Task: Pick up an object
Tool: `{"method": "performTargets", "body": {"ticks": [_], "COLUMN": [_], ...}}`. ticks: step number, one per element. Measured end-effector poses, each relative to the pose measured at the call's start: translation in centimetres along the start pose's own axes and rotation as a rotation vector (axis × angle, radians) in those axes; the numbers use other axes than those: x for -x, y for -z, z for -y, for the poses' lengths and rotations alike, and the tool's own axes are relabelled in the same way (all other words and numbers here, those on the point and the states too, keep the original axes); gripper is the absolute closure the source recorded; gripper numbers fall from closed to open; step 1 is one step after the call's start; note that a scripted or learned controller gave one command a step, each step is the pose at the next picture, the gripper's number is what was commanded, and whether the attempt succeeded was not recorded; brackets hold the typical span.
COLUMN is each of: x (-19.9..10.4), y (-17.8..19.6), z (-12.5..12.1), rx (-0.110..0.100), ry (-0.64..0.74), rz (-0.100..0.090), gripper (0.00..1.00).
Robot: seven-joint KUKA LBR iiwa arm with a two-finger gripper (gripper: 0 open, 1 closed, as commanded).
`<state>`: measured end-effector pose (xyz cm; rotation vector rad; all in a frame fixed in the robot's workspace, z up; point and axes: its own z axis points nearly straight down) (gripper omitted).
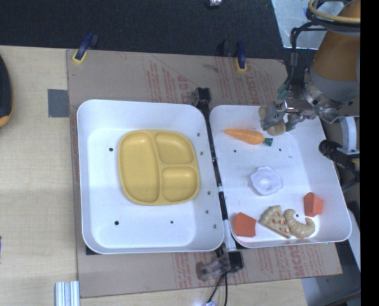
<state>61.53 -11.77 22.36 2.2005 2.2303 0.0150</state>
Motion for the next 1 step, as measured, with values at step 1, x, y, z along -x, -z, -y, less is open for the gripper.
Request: {"method": "performTargets", "body": {"ticks": [1], "x": [-6.41], "y": [3.21], "z": [2.49], "rx": [-0.015], "ry": [-0.005], "rz": [-0.001], "gripper": [1.0]}}
